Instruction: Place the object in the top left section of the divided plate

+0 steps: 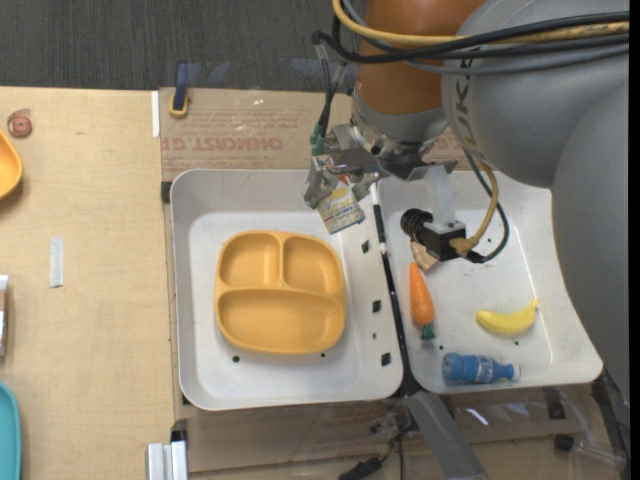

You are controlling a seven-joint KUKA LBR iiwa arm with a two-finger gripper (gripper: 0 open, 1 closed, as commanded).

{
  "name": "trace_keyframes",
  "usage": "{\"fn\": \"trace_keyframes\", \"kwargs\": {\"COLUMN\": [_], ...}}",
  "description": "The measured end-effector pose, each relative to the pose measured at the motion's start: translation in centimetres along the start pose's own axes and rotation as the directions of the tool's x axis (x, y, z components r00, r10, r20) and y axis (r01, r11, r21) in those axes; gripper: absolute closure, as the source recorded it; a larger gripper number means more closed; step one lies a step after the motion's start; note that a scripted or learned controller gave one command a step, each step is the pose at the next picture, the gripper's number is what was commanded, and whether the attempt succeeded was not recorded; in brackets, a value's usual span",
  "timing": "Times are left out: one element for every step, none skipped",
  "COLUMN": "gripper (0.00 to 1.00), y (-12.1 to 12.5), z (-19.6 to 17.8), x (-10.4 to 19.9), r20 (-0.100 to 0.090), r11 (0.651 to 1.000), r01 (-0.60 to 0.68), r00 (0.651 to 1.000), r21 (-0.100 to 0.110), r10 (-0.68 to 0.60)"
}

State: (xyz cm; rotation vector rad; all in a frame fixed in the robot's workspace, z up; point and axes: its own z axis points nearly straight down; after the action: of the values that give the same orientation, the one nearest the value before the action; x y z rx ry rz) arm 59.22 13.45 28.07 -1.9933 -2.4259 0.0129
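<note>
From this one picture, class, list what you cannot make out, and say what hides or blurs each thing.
- Gripper: open or shut cannot be told; the wrist and a small blurred item cover it.
- That item: too small and blurred to name.
- Right bin: its far side is hidden by the arm.
- Orange dish and teal thing: cut off by the left edge.
- Bottle: label too small to read.

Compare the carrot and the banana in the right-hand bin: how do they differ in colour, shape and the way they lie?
The carrot is orange; the banana is yellow. The carrot is straight and tapers, with a green tip at its lower end; the banana is curved like a crescent. The carrot lies lengthwise up and down the view, near the bin's left wall; the banana lies crosswise, further right. Both rest flat on the floor of the same white bin, apart from each other.
</note>
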Motion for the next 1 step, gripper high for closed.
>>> {"fn": "trace_keyframes", "kwargs": {"gripper": [1.0], "y": [1.69], "z": [4.58], "x": [4.19], "r20": [0.0], "r11": [0.999], "r01": [-0.037], "r00": [0.999], "r21": [0.001], "r10": [0.037]}}
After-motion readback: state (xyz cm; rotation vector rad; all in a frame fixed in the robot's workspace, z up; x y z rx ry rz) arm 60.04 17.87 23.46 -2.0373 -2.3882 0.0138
